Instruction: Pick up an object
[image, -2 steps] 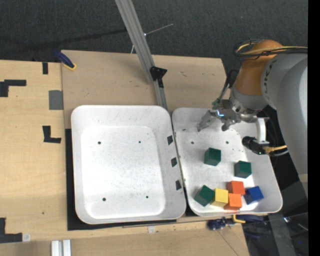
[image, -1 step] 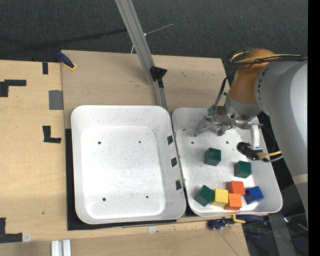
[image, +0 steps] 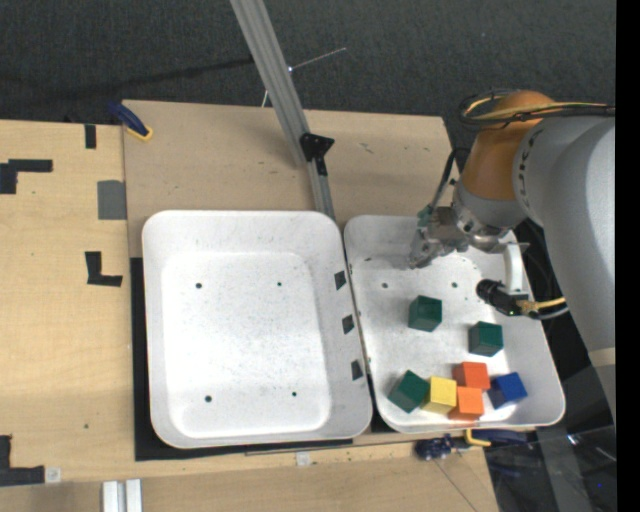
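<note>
In the right bin (image: 385, 240) lie several small blocks. One green block (image: 425, 313) sits near the middle, another green one (image: 486, 338) to its right. Along the front edge cluster a green block (image: 408, 390), a yellow block (image: 442, 391), two orange blocks (image: 470, 388) and a blue block (image: 508, 388). My gripper (image: 432, 243) hangs over the far part of the right bin, up and slightly right of the middle green block, with nothing seen between its fingers. Its fingers are small and dark against the bin.
The left bin (image: 245, 325) lies beside the right one, separated by a rim with black clips. A slanted metal pole (image: 290, 100) crosses the back of the bench. My arm's grey body (image: 560, 200) covers the right side.
</note>
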